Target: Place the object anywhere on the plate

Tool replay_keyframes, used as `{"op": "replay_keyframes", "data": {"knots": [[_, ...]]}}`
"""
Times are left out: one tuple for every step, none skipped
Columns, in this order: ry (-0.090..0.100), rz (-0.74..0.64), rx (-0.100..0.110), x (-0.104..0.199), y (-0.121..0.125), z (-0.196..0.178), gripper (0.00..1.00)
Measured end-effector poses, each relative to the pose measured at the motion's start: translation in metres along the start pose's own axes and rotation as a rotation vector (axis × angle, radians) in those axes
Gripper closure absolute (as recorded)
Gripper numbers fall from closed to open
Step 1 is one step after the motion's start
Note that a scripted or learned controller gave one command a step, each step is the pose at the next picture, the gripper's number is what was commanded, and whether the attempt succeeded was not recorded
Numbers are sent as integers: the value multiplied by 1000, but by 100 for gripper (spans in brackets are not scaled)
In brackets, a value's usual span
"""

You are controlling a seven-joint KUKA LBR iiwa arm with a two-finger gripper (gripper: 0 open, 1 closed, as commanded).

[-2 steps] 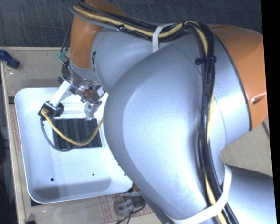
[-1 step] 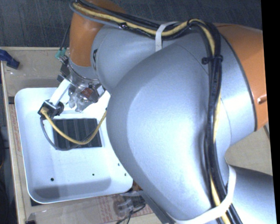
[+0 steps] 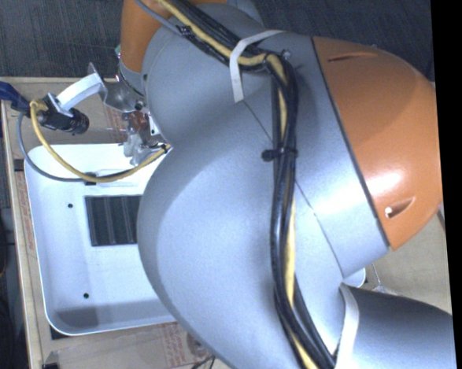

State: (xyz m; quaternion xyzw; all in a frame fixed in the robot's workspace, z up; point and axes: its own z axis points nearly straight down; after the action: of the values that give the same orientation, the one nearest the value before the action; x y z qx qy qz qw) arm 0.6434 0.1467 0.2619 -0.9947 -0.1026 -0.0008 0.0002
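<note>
Light even, moderately bright, coming from above. Broad soft sheen on arm's grey shell (image 3: 218, 220) below and right of claw (image 3: 137, 143); stronger pale glare patch on orange cap (image 3: 388, 169) far right of claw. White bin (image 3: 62, 255) below claw bright, near washed out, with soft grey shadow along its lower wall. Dark floor left of and above claw dim, grainy. Arm close to lens, slightly soft. Claw area small, cluttered, detail hard to read.

One white bin (image 3: 62, 255) w/ one dark ribbed panel (image 3: 113, 219), below the pincer (image 3: 139, 143). One yellow cable (image 3: 64, 160) and one grey cable (image 3: 36, 166) to its left. One blue clamp (image 3: 8, 94) far left.
</note>
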Motion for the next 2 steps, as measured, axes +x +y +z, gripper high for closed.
{"op": "replay_keyframes", "data": {"knots": [[-12, -324, 5, -12, 36, 124, 100], [-7, -454, 4, -8, 10, 49, 100]]}}
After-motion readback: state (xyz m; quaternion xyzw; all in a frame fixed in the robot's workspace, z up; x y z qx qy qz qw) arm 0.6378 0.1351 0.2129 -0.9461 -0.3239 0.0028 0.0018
